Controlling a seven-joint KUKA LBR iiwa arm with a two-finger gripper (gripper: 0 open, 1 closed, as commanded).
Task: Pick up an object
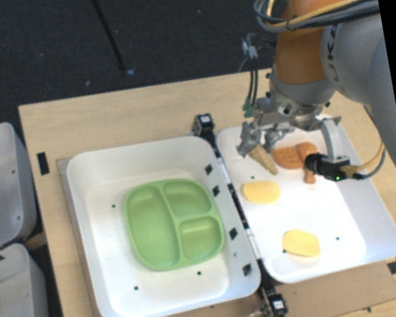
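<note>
Bench: pale wood, two white bins side by side
Left bin: green divided tray lying flat
Right bin: two yellow pieces, orange piece at the far end
Gripper: down by the orange piece, honestly can't tell whether it's gripping anything

- A light wooden bench is standing on a dark floor.
- Two shallow white bins are lying side by side on it, touching along a black hinged seam: the left bin and the right bin.
</note>
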